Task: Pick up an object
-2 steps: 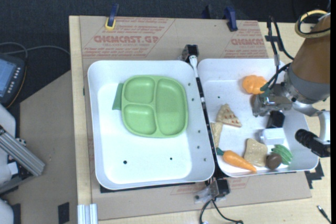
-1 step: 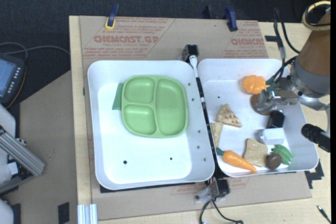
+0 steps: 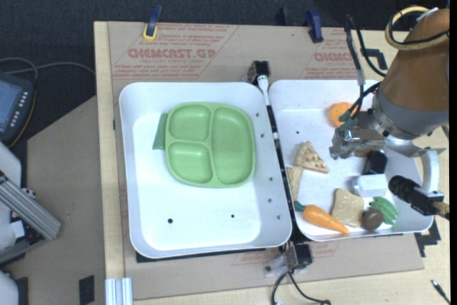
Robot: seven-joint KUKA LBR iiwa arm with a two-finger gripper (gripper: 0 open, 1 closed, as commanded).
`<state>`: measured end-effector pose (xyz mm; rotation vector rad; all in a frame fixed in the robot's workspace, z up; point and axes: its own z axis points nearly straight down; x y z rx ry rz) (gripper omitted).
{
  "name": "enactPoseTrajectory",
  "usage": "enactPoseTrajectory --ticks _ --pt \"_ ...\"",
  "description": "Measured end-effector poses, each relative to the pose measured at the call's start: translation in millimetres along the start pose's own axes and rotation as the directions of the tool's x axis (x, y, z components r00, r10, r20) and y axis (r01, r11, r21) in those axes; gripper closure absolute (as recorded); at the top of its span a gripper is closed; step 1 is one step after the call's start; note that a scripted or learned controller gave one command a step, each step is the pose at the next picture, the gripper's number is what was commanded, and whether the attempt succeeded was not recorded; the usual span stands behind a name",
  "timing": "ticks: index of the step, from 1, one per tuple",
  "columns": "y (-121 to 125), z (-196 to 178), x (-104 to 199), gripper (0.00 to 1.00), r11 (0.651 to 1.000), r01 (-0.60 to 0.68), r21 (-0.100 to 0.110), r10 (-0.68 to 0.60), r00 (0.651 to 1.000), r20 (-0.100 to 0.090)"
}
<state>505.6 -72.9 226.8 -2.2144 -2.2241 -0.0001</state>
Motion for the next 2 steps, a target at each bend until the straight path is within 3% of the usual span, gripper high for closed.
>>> enactPoseTrajectory --ticks 2 --pt "-1.5 -6.8 -7.6 1.00 1.000 -0.004 -0.003 0.004 1.000 0.002"
